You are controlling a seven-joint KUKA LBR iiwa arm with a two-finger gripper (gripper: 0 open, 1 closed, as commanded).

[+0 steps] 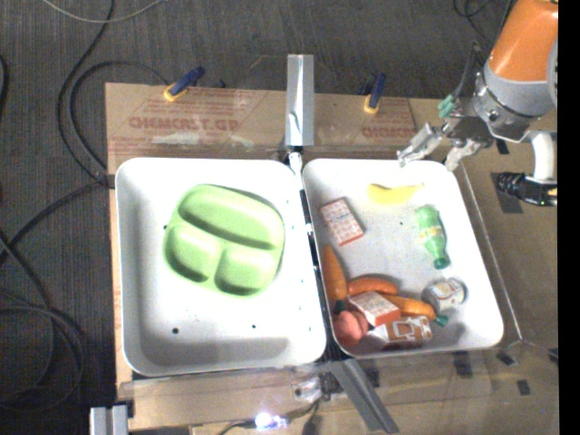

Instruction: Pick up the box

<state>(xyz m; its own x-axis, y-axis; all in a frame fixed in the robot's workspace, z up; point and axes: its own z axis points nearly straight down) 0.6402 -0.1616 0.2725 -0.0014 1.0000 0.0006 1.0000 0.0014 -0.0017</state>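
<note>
The gripper (433, 150) hangs above the far right corner of the right bin (478, 243), over the rim, with its two pale fingers (413, 149) spread apart and nothing between them; it is open and not touching any item. The grey arm (512, 98) with its orange band (527, 34) enters from the upper right. The box (341, 221), a small flat carton with a pinkish-red printed face, lies flat in the upper left part of the right bin, near the centre wall and well apart from the gripper. A yellow banana (395, 192) lies near the far wall, between the box and the gripper in the view. A green bottle (432, 235) lies on its side toward the right of the same bin. Along the near edge is a crowded group: an orange carrot (334, 274) next to the centre wall, a second carrot (372, 286), a red and white carton (374, 308), a reddish round fruit (348, 326), an orange and white carton (405, 332), and a small round tin (446, 293); these touch or overlap one another. The left bin (136, 243) holds a green divided tray (224, 240), lying upside down or not I cannot tell. Both bins sit on a cardboard sheet (217, 120) held by two clamps (184, 82).
</note>
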